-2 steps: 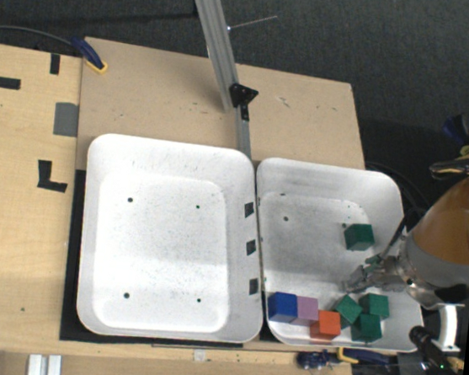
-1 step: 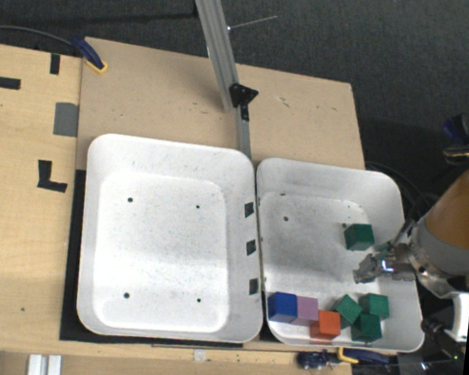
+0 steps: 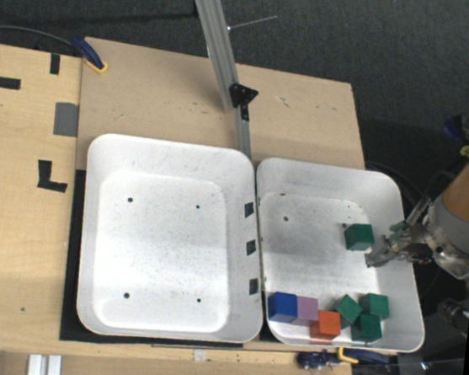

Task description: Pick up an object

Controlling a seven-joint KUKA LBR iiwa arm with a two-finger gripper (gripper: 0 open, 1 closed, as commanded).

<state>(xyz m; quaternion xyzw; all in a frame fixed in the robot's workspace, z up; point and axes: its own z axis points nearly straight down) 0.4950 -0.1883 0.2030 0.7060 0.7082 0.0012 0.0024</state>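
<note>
Gripper (image 3: 390, 248) poised at the right bin's (image 3: 320, 178) right rim, just beside a lone green block (image 3: 359, 236).

Camera view: the arm (image 3: 463, 206) reaches in from the right, and its fingers sit low over the rim; whether they are spread or closed I cannot tell, and nothing shows between them. The lone green block lies apart from everything else, so it looks the easiest target. To take it well, the gripper should move a little left until it is centred over the block, line its fingers up with two flat faces, and descend straight without clipping the bin wall. The blue block (image 3: 284, 306), purple block (image 3: 308, 309), orange block (image 3: 327, 324) and three more green blocks (image 3: 360, 314) crowd the near wall, touching one another, a poorer choice. The left bin (image 3: 171, 153) holds no blocks.
</note>
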